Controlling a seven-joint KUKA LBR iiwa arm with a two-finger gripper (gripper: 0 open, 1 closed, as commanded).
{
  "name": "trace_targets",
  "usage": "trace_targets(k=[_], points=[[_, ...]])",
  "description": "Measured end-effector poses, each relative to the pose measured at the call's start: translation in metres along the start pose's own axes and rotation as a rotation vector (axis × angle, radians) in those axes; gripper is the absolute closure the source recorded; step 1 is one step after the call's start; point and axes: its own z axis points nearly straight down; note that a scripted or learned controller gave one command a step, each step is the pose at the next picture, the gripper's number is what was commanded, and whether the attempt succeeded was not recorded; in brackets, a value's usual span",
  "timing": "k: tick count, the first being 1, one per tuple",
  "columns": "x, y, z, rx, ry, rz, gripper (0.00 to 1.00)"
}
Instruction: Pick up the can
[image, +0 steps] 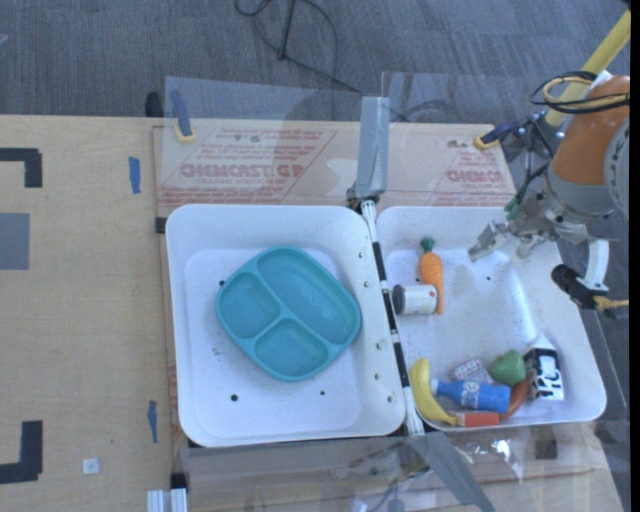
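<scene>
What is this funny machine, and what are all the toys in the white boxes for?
It's a robot arm, grey and orange, reaching in from the right. The camera looks down from above. At the arm's end is its gripper, a metal pincher, hovering over the right bin with nothing in it. That bin has a small can lying on its side, a toy carrot, a banana and a pile of other toys. The left bin holds a blue divided plate. The robot's job is picking up the can.

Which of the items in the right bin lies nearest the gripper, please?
The carrot, orange with a green top, lies nearest the gripper; the can lies further left, the banana pile sits lower.
</scene>
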Motion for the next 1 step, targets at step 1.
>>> trace_targets(k=[1], points=[[0.0001,0.0001,0.0001,0.0,0.0,-0.001,0.0]])
